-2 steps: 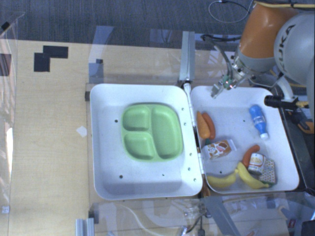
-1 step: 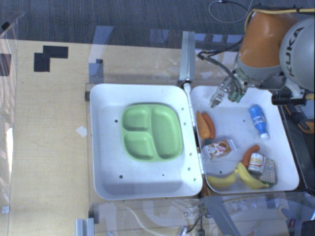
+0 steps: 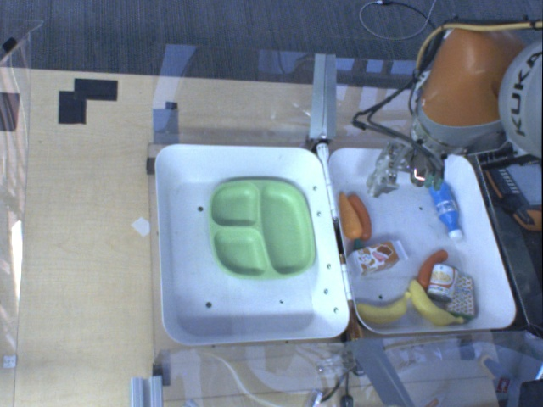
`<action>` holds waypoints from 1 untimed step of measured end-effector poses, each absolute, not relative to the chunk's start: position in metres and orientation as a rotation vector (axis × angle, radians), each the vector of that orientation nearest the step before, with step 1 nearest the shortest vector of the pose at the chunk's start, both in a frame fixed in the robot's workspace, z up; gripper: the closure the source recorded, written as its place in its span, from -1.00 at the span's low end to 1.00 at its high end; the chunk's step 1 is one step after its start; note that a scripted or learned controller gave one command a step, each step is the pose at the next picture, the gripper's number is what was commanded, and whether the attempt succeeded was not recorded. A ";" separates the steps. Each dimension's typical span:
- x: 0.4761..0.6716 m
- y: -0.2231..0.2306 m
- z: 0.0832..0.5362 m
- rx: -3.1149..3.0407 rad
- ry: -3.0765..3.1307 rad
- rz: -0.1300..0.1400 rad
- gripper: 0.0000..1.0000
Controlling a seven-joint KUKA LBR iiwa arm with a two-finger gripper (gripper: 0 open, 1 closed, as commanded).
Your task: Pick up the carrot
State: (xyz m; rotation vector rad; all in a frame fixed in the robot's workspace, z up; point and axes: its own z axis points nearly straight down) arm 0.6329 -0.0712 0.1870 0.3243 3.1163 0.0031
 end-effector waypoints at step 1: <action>0.634 -0.078 0.192 -0.143 3.128 0.001 1.00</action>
